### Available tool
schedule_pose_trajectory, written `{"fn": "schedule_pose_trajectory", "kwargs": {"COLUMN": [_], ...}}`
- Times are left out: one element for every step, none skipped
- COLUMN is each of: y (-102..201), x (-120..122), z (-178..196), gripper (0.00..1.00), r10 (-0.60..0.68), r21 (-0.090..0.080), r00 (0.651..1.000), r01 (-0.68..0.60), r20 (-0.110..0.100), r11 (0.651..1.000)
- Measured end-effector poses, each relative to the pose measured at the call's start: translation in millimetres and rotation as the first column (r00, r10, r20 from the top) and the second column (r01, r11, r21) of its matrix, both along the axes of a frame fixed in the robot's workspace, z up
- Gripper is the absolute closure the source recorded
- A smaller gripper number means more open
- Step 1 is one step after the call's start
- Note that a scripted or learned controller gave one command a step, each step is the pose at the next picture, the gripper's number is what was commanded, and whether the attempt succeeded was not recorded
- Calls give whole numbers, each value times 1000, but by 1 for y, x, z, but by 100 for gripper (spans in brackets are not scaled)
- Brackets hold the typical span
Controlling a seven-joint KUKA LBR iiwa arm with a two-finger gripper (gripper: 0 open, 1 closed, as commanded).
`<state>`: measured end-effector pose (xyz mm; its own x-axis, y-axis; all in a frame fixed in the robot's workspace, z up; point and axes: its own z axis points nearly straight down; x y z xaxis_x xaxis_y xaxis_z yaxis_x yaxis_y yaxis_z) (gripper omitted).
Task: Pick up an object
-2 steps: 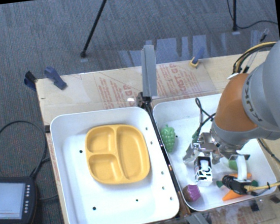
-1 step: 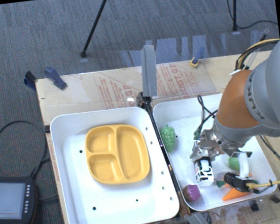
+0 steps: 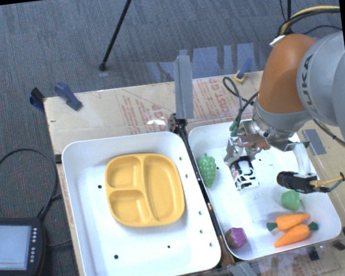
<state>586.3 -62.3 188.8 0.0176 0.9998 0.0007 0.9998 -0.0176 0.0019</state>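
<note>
Pincer (image 3: 245, 178) hangs in right bin (image 3: 256, 130) beside green grapes (image 3: 207, 169).

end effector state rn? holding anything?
End effector: cannot be told. It hangs over the right shallow white bin, beside the green plastic grape bunch; nothing is seen between its fingers.
</note>
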Motion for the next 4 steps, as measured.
{"fn": "schedule_pose_trajectory", "kwargs": {"y": [0, -17, -27, -27], "x": [-1, -8, -18, -18], "z": [-2, -50, -99, -89], "gripper": [0, 0, 0, 100], "r10": [0, -52, 46, 42], "r21": [0, 0, 0, 4], "r00": [1000, 999, 999, 999], "r01": [0, 52, -46, -42], "r20": [-5, -13, 2, 0], "r11": [1000, 999, 999, 999]}}
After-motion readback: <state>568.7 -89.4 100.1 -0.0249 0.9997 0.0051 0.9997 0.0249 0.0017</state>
